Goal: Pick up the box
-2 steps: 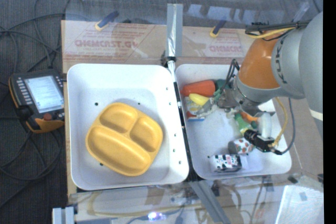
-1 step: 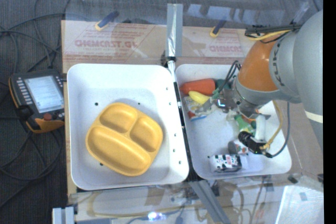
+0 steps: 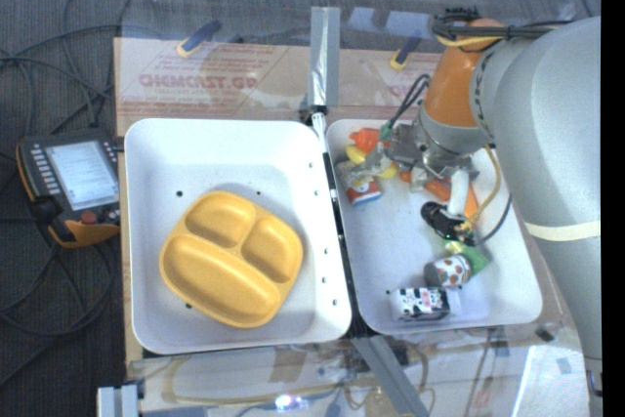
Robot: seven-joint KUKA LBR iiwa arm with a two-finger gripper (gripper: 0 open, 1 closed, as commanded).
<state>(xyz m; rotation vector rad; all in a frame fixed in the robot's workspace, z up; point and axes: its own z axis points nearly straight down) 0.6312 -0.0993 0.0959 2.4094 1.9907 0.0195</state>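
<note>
Tabletop with two white bins, pincer (image 3: pixel 427 173) low in right bin (image 3: pixel 508 303) among small items, finger gap unreadable, box (image 3: pixel 424 303) lying apart near front edge.

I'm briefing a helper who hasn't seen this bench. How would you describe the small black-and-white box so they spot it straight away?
Find the right-hand white bin, the one under the grey arm. Along its near edge lies a small box printed in black-and-white patches, flat on the bin floor. The round spotted toy just beyond it is ball-like; the box alone is rectangular.
</note>
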